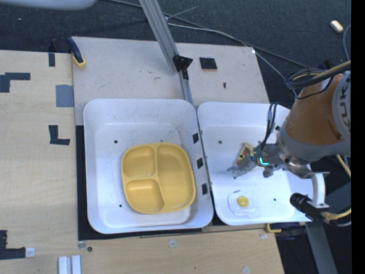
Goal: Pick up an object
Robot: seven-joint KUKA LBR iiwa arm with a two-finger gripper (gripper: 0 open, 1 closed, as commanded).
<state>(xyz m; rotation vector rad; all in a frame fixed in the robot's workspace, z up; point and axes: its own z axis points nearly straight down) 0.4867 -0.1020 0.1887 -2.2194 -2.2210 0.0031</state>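
Sitting mid-attempt — nothing lifted yet, judging from how things lie. Gripper [246,165] hanging low in the right bin [228,116], around the bin's centre, reaching in from 3 o'clock. Touching or nearly touching a small mixed-colour object [246,152] at the gripper's 12 o'clock — too blurred to call contact. Can't tell whether the fingers are open or closed; tip too small and dark, green light glowing just behind it at 3 o'clock. Not claiming a grasp — nothing clearly showing between the fingers.

Second candidate: egg [242,202], white with a yellow centre, lying flat at 6 o'clock from the gripper, near the bin's lower edge, apart from the tool. Untouched.

Left bin [97,116] holding a yellow tray [158,177] with three compartments, lying flat toward its 5 o'clock side, well apart from the arm.

Remaining, as a judgement: confirming closure on the small object, then lifting clear of the bin floor. Risk — object small and irregular, likely slipping out or getting nudged aside rather than pinched.
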